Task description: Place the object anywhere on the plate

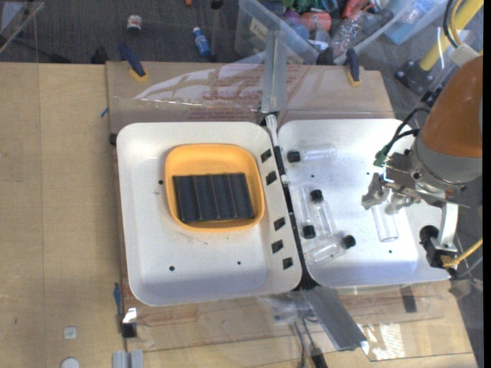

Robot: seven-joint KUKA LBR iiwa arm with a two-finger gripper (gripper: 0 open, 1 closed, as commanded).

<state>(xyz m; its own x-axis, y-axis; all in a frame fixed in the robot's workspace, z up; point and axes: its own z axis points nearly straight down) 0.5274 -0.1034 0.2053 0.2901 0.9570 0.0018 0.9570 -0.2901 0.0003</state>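
My pincer (386, 205) hangs over the right bin (360, 140) w/ a clear vial (386, 225) upright between its fingers, so I'd say it's clamped on it. Plate (213, 158) sits in the left bin (142, 205), well apart; other vials (318, 209) lie loose nearby.

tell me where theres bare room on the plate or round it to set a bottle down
The orange plate is mostly taken by a dark ridged block; only its rim strip above the block is bare. The left bin floor below and left of the plate is free. The right bin is crowded with clear bottles and the gripper.
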